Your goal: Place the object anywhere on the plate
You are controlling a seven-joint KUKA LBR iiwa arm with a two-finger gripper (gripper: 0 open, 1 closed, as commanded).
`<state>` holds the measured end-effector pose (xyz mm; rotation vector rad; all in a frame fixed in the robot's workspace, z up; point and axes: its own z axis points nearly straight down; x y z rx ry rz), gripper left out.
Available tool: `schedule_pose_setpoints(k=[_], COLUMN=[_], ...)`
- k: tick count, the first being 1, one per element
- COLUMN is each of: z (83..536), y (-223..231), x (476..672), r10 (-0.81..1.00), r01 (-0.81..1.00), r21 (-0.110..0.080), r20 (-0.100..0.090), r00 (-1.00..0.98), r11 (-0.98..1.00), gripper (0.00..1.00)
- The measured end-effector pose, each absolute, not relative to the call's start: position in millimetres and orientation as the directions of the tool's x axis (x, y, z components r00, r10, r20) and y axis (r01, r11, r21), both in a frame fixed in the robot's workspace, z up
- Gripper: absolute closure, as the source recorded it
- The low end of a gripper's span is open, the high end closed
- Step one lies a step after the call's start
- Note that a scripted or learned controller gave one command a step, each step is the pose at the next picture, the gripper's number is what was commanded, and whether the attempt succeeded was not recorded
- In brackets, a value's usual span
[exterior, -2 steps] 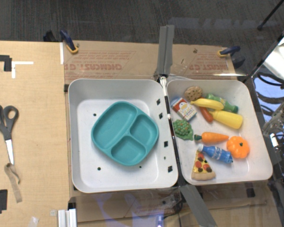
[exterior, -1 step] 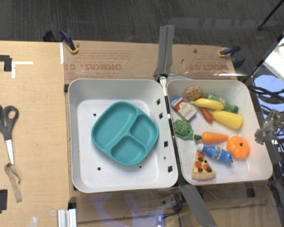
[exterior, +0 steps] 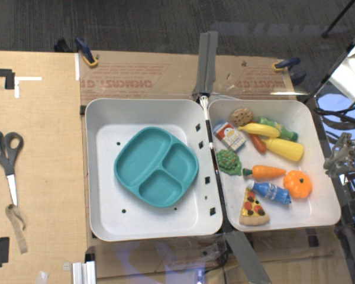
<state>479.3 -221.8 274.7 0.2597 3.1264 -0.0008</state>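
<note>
Plate (exterior: 157, 166), smooth teal three-compartment plastic, beside glossy toy foods (exterior: 266, 158); metallic hand (exterior: 338, 157) (grip state unreadable).

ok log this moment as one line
plate: teal three-compartment plastic plate bare in left white bin | toys: in right white bin | gripper: at right bin's edge

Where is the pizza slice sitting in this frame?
In the camera view the pizza slice lies in the right bin, near its front-left corner, just below the blue bottle and carrot.
</note>
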Motion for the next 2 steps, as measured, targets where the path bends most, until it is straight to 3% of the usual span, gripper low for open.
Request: schedule_pose_setpoints(k=[1, 2], z=[249, 277], y=[-221, -222], x=[479.0, 479.6], r10=[0.005, -0.204], r01=[0.005, -0.204], r21=[0.001, -0.002], r20=[-0.002, -0.006], r00=[-1.000, -0.979], r11=[1.000, 0.979], gripper=[1.00, 1.00])
